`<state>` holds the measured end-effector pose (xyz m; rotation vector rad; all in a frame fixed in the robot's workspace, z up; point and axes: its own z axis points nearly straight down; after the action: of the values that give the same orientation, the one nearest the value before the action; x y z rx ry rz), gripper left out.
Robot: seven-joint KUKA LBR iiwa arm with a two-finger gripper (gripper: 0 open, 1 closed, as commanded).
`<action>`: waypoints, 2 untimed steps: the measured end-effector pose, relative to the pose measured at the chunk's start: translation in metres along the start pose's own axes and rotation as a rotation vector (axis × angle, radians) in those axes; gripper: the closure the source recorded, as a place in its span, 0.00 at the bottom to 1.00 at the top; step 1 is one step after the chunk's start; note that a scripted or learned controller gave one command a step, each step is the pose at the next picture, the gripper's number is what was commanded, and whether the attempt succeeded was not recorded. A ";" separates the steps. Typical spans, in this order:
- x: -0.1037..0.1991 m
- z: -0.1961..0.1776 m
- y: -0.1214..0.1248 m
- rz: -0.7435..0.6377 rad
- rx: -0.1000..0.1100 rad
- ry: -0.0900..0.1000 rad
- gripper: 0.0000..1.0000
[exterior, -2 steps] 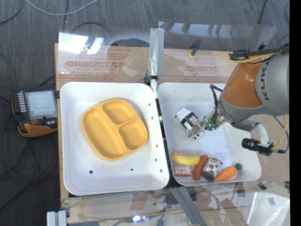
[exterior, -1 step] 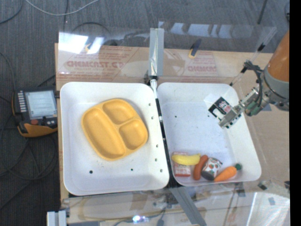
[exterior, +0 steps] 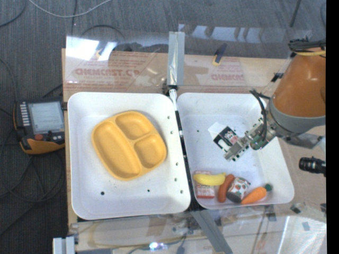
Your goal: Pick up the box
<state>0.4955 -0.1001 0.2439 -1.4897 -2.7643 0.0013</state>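
Dark grey carpet floor (exterior: 42, 15) around surface, thin cables (exterior: 63, 7) looping across it. Handheld control pad (exterior: 39, 123) with screen lying on floor at left. Brown cardboard sheet (exterior: 127, 73) under clear plastic, glare from overhead light.

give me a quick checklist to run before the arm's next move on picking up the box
1. Box located: ok. The box lies in the right bin, apart from the other items.
2. Gripper near box: ok. The gripper sits at the box's lower right edge.
3. Box between the fingers: cannot tell; too small to see.
4. Box lifted: not ok; it looks flat on the bin floor.
5. Clutter clear of the path: ok. The banana, carrot and the rest lie along the near wall.
6. Left bin uninvolved: ok; it holds the yellow divided tray.
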 end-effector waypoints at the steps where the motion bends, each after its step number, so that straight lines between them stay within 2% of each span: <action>1: -0.003 0.135 -0.009 -0.055 -0.013 -0.013 1.00; 2: -0.030 0.090 -0.033 0.139 0.000 0.000 1.00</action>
<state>0.4841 -0.1439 0.1535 -1.6784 -2.6546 0.0014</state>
